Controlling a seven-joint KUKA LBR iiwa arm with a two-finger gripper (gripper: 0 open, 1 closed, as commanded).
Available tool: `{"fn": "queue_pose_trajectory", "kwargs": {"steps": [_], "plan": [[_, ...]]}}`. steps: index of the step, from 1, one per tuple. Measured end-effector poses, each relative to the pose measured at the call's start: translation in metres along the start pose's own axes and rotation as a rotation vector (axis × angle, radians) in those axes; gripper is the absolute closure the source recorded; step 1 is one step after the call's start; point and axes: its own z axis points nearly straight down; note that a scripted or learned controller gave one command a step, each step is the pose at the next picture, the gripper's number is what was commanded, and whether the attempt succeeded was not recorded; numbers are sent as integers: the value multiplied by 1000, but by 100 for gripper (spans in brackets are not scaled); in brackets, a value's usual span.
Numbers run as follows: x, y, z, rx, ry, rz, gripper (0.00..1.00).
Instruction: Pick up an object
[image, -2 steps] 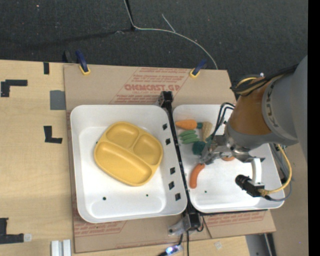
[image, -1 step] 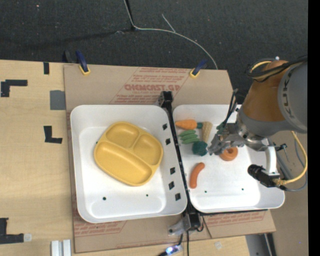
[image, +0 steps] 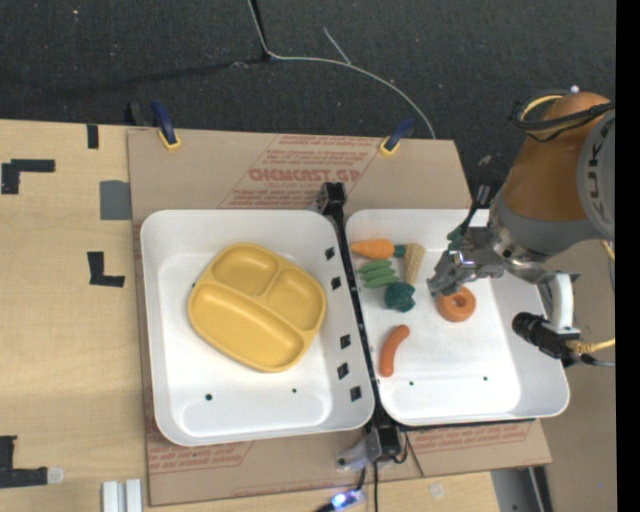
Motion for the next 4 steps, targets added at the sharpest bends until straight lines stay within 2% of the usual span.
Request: {"fn": "queue_pose_trajectory", "kwargs": {"steps": [2,3,4], "plan": [[92,-20,12,7,2,-3,100],[150,-27,-1,5,3,-6,100],[200,-42,9,8,2,-5,100]]}}
